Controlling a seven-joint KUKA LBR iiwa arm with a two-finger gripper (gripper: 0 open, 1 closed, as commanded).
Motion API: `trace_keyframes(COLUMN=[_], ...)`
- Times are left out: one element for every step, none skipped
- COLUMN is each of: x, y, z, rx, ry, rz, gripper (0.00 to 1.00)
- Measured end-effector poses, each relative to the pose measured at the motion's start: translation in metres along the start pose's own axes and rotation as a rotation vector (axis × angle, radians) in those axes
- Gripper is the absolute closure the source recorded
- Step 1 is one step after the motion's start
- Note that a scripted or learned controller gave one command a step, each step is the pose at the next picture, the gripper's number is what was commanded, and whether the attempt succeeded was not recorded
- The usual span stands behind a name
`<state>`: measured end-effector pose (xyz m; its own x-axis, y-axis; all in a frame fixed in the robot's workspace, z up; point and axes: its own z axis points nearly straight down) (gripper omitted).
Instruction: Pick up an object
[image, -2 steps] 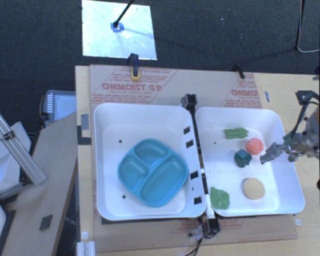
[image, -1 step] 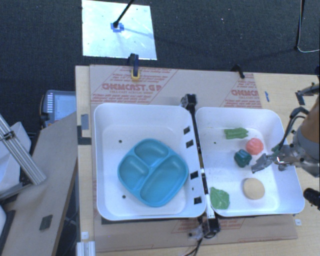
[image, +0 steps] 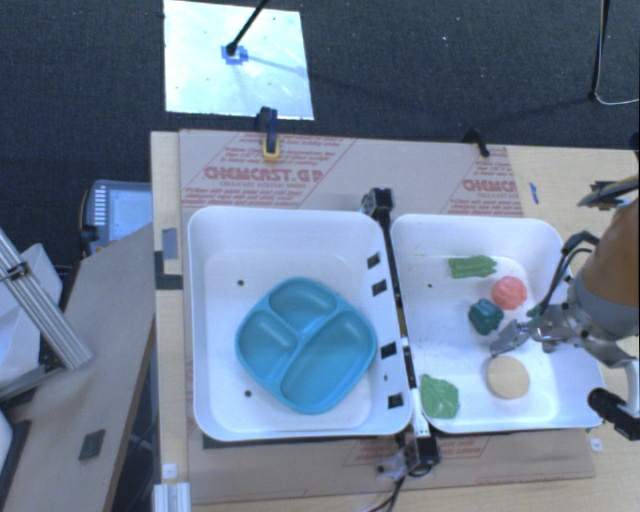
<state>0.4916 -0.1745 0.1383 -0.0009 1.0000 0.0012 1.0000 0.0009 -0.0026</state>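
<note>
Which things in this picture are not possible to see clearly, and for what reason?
- End effector, camera view: too small and blurred to tell whether it grips anything.
- Arm: cut off by the right edge.
- Dark teal object: too small to identify.
- Green object at the right bin's near-left corner: shape blurred.

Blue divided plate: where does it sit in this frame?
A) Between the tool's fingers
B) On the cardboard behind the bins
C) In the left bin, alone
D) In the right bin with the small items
C: the blue divided plate lies flat on the floor of the left bin, while the small items, such as the tan round piece and the red ball, sit in the right bin.
</note>
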Motion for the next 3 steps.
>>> trace_keyframes(x=[0.001, 0.000, -0.011], y=[0.000, 0.002, 0.001], z=[0.052, 0.039, -0.015], rx=[0.001, -0.006, -0.009], ry=[0.000, -0.002, -0.004], rz=[0.000, 0.000, 0.002], gripper=[0.00, 1.00, 1.00])
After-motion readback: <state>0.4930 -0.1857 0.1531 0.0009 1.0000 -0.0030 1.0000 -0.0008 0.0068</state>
